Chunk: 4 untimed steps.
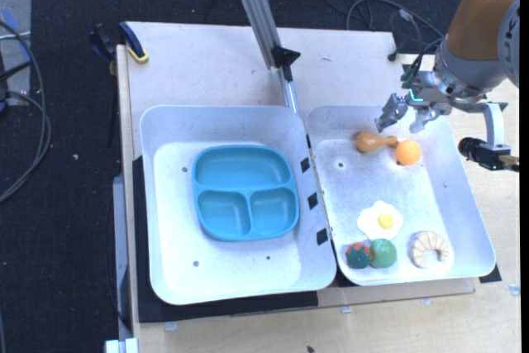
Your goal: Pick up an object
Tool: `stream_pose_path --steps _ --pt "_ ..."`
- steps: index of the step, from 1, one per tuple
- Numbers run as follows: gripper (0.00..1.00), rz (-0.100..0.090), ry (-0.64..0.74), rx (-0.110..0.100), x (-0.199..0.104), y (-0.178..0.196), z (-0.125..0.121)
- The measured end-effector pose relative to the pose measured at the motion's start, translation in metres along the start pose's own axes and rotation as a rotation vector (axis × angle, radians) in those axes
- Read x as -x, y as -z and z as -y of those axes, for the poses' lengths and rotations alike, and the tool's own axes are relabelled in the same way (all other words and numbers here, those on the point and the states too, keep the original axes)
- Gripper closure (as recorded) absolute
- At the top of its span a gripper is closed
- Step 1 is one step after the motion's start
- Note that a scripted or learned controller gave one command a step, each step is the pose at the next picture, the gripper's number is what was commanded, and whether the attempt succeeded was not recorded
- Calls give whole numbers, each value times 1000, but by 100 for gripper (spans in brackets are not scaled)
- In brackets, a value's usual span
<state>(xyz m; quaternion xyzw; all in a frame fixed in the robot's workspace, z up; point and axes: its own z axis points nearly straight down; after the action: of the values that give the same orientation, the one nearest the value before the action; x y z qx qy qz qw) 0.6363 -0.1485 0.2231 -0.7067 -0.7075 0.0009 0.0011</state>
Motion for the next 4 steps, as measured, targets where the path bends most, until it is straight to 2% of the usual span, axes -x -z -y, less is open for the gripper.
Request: stream_pose_path --steps 1,4 --pt "0 1 1 3 0 2 -1" --pt "0 1 3 1 -5 -133 -11"
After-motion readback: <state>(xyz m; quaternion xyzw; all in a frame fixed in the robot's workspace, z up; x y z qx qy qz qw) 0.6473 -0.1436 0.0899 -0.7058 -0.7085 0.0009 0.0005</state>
